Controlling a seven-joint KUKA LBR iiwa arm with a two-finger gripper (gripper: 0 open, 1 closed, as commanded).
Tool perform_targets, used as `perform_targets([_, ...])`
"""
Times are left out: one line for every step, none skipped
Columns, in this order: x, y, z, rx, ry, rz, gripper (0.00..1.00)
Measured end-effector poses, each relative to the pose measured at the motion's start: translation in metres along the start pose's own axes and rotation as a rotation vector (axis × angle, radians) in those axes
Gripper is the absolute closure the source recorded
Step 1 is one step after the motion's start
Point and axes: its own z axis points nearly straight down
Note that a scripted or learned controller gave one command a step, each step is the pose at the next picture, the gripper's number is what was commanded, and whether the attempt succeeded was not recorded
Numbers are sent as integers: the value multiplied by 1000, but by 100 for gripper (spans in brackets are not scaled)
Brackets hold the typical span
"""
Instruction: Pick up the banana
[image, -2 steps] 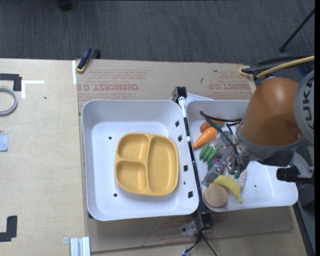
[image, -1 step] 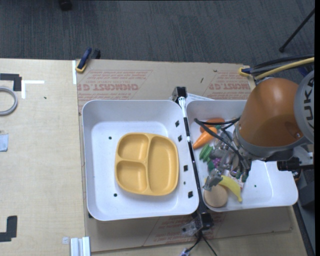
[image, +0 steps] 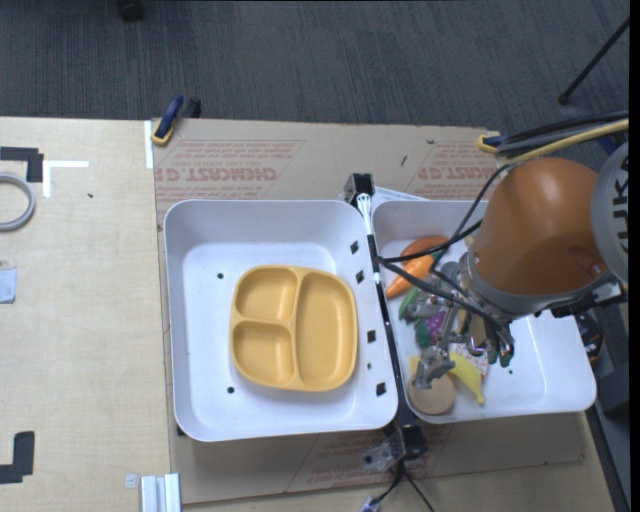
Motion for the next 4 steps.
perform_targets([-5,-55,0,0,-2,-189,0])
perform_targets([-9,-24,0,0,-2,-654,0])
perform_targets([-13,-29,0,0,-2,-1002,0])
perform_targets([-5,-30,0,0,-2,-1179,0])
